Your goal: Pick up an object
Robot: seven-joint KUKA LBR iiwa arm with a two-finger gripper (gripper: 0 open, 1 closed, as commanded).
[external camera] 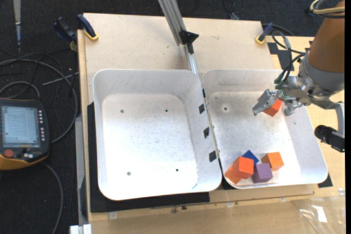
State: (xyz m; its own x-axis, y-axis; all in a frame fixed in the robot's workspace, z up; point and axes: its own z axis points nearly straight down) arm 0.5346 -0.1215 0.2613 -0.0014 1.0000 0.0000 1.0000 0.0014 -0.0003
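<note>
Sitting between gripper fingers, orange block

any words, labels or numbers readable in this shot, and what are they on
No text can be read.
Handheld controller left of the bench: its screen shows lines, too small and blurred to read.
Black tabs along the edge between the two bins: no lettering I can make out.
Blocks in the right bin and the orange block at the gripper: plain faces.
</note>
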